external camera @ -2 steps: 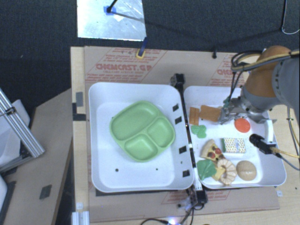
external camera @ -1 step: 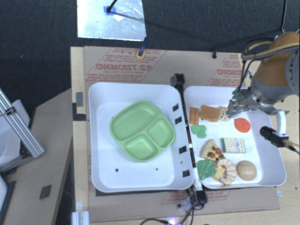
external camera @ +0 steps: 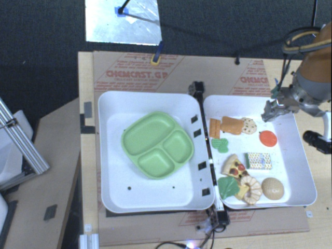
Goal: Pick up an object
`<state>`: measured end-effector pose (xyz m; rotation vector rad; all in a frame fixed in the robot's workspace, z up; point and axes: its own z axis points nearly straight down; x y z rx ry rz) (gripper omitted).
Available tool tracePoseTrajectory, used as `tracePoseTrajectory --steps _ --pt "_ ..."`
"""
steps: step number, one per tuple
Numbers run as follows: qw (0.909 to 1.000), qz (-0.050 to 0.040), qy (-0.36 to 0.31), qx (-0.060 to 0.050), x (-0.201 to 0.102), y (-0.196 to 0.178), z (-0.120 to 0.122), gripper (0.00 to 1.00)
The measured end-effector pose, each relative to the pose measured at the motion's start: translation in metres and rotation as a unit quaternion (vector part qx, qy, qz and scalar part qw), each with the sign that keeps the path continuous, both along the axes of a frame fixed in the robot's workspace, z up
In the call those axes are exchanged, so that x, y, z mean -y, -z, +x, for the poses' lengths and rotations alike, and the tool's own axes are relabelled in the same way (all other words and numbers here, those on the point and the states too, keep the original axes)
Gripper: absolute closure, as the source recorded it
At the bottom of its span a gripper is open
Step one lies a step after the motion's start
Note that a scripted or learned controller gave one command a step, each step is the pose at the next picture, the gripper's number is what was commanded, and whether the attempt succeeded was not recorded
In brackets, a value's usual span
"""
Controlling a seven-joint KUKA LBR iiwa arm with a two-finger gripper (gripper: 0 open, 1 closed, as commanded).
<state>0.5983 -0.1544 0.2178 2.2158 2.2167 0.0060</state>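
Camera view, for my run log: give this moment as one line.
end effector: above right bin's far edge | holding: nothing seen | nearest: red disc | plate: left bin

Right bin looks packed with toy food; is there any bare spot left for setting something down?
In the right bin, bare floor lies along the far wall behind the cookie, below the gripper. The near half around the pizza slice is crowded.

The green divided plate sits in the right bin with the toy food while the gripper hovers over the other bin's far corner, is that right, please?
Not quite. The camera view shows the green divided plate alone in the left bin. The toy food, such as the pizza slice and red disc, lies in the right bin, and the gripper hovers over that bin's far corner.
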Motion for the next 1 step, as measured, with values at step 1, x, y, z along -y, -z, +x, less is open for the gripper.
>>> tracePoseTrajectory --steps 1 --pt "1.0 0.0009 -0.002 -0.002 0.0002 -0.0073 0.0009 1.0"
